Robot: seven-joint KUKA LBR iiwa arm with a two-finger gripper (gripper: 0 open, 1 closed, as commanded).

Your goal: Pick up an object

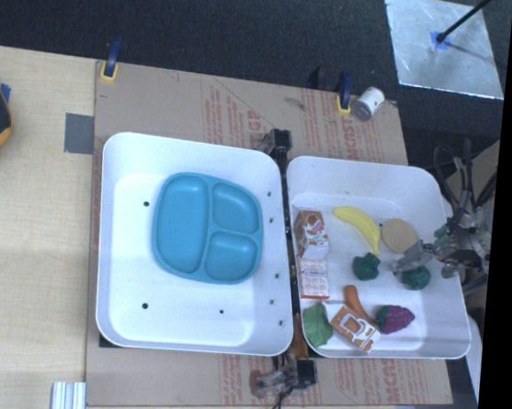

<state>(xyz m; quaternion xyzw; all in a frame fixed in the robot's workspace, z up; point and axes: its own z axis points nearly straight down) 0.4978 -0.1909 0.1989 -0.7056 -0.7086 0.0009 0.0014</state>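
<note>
The gripper sits low over the right side of the right bin, reaching in from the right edge of the view. Its tip lies between the tan round object and the dark green lump just near of it, and it appears to touch or nearly touch both. The metal parts blur together there, so whether the jaws stand apart or together cannot be told, and nothing can be seen held between them.

The step in hand looks like settling onto one object for a grasp. To do it well, the arm should centre on a single item rather than straddle two; the dark green lump is the closest candidate, and it is compact with no clear long axis, so any closing direction would serve. Nudging the tan round object aside is the likely way for the try to go wrong.

Other candidates have a clear direction. The banana lies with its long axis running from far left to near right, its curve bowing toward the far right; a grasp across its middle would suit it. The orange carrot-like piece points roughly far left to near right as well. The left bin holds a blue divided plate, well apart from the gripper.
</note>
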